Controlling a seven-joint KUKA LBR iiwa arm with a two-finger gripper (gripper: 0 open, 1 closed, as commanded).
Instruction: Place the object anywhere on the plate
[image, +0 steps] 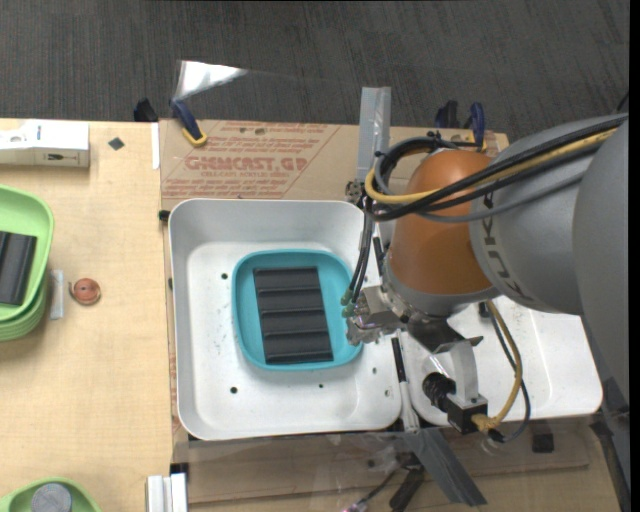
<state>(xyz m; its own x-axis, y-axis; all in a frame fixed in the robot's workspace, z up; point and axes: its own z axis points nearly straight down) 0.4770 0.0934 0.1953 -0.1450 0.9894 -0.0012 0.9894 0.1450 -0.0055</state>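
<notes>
We see a teal plate (245, 300) bearing a black ribbed block (292, 313), in a white bin (200, 380).

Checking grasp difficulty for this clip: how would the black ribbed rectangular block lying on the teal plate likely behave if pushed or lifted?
The black ribbed rectangular block lies flat and broad, so it probably slides rather than rolls or tips. Its straight ridges suggest stiffness. The raised rim of the teal plate would likely stop a push.

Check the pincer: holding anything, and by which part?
Cannot be told. The pincer sits at the right rim of the teal plastic plate carrying the dark ridged block.
</notes>
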